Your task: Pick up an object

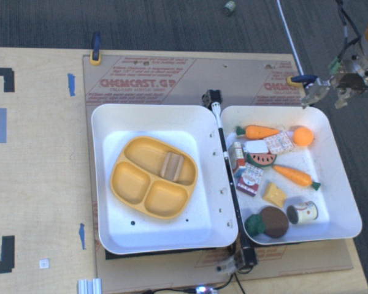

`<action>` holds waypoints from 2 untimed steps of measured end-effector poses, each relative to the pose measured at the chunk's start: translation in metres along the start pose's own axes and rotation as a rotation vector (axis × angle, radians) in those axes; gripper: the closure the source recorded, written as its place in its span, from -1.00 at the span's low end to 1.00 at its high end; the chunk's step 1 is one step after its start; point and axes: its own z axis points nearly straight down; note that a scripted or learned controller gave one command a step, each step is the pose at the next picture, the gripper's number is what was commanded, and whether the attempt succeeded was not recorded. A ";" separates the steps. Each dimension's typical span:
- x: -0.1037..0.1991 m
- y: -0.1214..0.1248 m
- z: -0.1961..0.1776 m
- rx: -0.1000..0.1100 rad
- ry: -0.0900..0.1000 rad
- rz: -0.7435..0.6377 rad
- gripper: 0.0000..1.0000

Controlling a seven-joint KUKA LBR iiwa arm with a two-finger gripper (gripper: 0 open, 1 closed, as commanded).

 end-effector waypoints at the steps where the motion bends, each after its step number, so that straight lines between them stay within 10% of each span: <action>1: -0.016 -0.023 0.123 0.002 0.002 -0.001 -1.00; 2: -0.016 -0.021 0.111 -0.004 -0.002 -0.002 1.00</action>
